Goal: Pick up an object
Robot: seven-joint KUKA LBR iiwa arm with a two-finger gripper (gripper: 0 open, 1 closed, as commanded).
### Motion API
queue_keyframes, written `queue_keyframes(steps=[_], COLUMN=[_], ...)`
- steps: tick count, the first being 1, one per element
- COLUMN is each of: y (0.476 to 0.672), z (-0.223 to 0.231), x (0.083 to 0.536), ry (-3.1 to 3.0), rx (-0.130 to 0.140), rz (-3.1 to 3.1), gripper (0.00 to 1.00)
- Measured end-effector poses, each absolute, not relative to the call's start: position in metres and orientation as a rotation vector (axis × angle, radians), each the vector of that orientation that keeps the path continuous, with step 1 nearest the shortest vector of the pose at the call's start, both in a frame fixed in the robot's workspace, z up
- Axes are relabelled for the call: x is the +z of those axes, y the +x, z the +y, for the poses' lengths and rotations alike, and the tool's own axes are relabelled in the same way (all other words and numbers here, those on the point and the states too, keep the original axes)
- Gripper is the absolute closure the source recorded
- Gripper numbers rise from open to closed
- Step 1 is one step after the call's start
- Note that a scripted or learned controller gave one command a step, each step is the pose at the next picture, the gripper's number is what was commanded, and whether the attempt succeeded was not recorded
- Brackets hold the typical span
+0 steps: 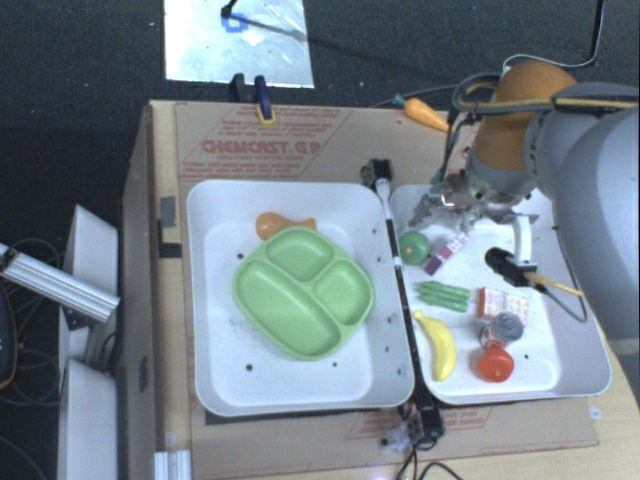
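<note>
**Q:** Where is the thing nearest to being picked up?

**A:** A small purple object (443, 254) with a pale pink end lies tilted in the far left part of the right bin (585, 368). It sits on the bin floor, just in front of the fingers (452, 208) and on the side nearer the camera. It is not between them.

**Q:** Are the fingers spread or pressed together?

**A:** I cannot tell. From above, the metal parts at the wrist blur into one pale cluster.

**Q:** What lies around the purple object?

**A:** A green ball (413, 245) rests just beside it on the left, against the bin's left wall. Nearer the camera lie green bean pods (443, 295), then a yellow banana (437, 344). To the right of the pods are a red-and-white packet (500, 301), a grey round piece (507, 325) and a red tomato (494, 365), which is closest to the front rim.

**Q:** And the other bin?

**A:** The left bin (215, 268) holds a green divided plate (303, 290). An orange toy (272, 225) peeks out behind the plate's far edge.

**Q:** What surrounds the bins?

**A:** Both stand on a worktop (260, 143) covered with brown card printed in red letters. An orange carrot (428, 115) lies at the worktop's far edge. The grey arm (590, 188) enters from the right, with its orange band (520, 118) above the wrist.
</note>
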State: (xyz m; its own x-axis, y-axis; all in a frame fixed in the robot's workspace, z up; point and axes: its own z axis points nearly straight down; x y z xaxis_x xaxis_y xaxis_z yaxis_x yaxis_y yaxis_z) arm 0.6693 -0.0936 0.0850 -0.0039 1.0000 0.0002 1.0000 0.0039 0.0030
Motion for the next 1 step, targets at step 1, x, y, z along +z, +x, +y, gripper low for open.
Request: queue_keyframes(steps=[1], y=[0.6570], z=[-0.1786], x=[0.0853], ry=[2.217], rx=[0.001], rz=[2.222], gripper=[0.00])
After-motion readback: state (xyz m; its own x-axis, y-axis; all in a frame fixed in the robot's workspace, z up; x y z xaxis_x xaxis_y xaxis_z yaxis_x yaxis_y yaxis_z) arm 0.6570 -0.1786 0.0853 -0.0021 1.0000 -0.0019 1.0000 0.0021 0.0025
